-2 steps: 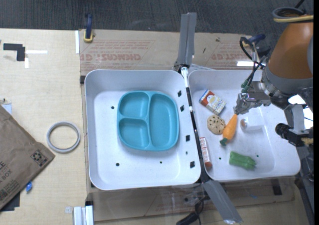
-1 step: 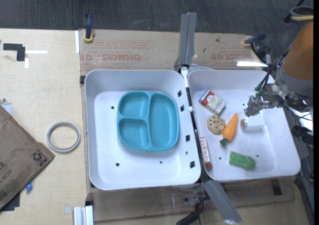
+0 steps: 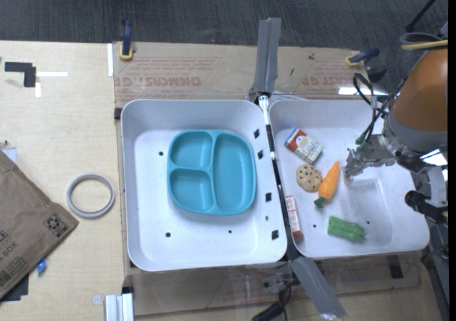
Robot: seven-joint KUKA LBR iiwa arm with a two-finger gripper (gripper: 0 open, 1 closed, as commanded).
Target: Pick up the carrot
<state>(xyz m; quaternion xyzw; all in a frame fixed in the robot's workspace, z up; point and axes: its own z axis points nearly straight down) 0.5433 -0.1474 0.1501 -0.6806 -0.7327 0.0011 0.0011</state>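
We see the carrot [image 3: 329,181] lying at a slant in the right bin [image 3: 377,241], just beside a cookie [image 3: 308,177] and near a small carton [image 3: 303,145], with a green vegetable [image 3: 346,229] below it. Our hand [image 3: 354,168] hovers just right of the carrot, and we cannot tell its state

The flattened cardboard sheet [image 3: 235,70] behind the two bins carries red print, upside down to this camera; it seems to read "CHEMCAT" (the last letters are not sure). The brown cardboard box [image 3: 25,230] at the left edge shows black letters, probably "BOX", cut by the frame. The small carton [image 3: 303,146] in the right bin has a label too small to read.
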